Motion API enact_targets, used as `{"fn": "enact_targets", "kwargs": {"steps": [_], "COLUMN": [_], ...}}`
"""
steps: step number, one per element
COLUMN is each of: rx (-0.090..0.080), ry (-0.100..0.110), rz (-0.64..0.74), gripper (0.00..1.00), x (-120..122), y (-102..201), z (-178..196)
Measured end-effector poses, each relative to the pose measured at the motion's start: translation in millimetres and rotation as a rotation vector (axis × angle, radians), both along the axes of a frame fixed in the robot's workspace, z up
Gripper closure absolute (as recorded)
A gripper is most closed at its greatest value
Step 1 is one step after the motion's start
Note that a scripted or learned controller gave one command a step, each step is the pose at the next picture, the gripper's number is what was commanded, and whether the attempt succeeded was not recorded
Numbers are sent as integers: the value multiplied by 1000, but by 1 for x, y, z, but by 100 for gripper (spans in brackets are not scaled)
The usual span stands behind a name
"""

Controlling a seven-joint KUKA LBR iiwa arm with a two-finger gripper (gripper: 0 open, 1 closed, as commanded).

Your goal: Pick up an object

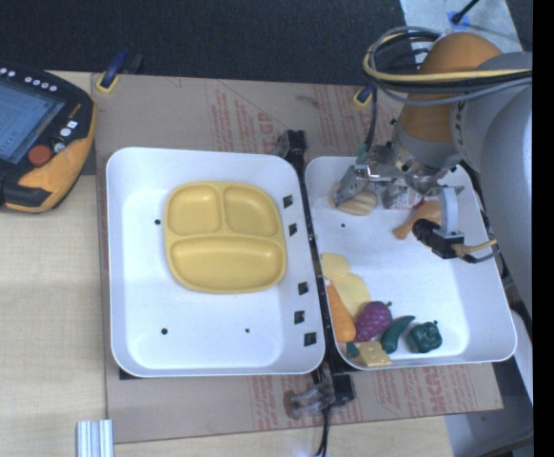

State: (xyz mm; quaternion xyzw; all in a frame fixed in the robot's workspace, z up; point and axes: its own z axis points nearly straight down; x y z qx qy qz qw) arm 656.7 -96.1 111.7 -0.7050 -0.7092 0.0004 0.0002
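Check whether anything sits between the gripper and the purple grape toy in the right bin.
Nothing visible blocks it. The gripper hovers at the right bin's far end beside a tan item; bare white floor separates it from the purple grapes. Carrot and green pepper crowd the grapes' sides.

Toy foods in the right bin (477, 298), tan bread piece (355, 201) at the far end, orange carrot (340, 314), purple grapes (373, 320), green pepper (425, 337) clustered at the near edge
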Motion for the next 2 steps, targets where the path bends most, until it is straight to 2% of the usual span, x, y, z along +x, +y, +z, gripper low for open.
{"fn": "enact_targets", "kwargs": {"steps": [2], "rx": [0], "ry": [5], "rz": [3], "gripper": [0], "x": [-1], "y": [3], "z": [-20]}}
